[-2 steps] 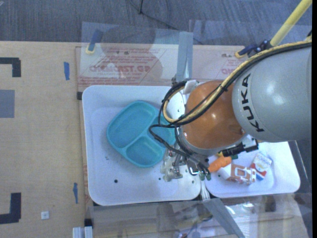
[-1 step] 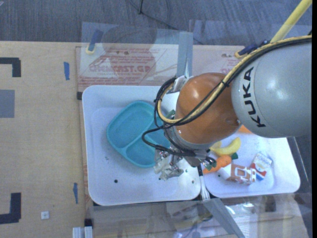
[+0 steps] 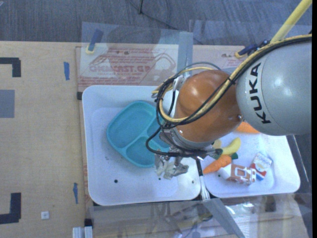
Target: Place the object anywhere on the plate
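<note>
One arm, one plate, two bins

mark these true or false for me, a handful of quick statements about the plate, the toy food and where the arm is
1. The teal plate lies in the left bin. True.
2. The carrot rests on the plate. False: it lies in the right bin, apart from the plate.
3. The gripper is over the left bin, near the plate's lower right edge. True.
4. The plate is a plain round dish with no divisions. False: it has raised ridges splitting it into compartments.
5. A small white carton with red markings lies in the right bin beside the carrot. True.
6. The banana sits in the left bin. False: it is in the right bin, just above the carrot.
</note>
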Tool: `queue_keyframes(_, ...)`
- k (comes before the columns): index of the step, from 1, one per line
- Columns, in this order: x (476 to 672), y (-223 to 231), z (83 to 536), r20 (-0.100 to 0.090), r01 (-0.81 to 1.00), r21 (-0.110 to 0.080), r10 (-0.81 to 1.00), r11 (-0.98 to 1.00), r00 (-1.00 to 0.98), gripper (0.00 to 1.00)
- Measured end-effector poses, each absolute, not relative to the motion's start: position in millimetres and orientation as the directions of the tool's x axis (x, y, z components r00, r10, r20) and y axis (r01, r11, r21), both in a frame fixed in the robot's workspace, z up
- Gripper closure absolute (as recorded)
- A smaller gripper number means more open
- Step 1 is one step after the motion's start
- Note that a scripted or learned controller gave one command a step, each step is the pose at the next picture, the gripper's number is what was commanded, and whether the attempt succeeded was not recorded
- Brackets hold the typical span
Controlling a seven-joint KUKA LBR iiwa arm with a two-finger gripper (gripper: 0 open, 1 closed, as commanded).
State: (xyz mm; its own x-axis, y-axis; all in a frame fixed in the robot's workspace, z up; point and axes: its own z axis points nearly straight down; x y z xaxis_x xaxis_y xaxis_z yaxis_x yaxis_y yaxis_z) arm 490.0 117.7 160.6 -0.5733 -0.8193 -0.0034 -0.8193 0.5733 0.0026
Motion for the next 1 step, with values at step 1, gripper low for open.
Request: queue_keyframes(1,480.7,126.3,159.9,-0.001,-0.875,0.004,-0.875,0.484,-0.484,1.00)
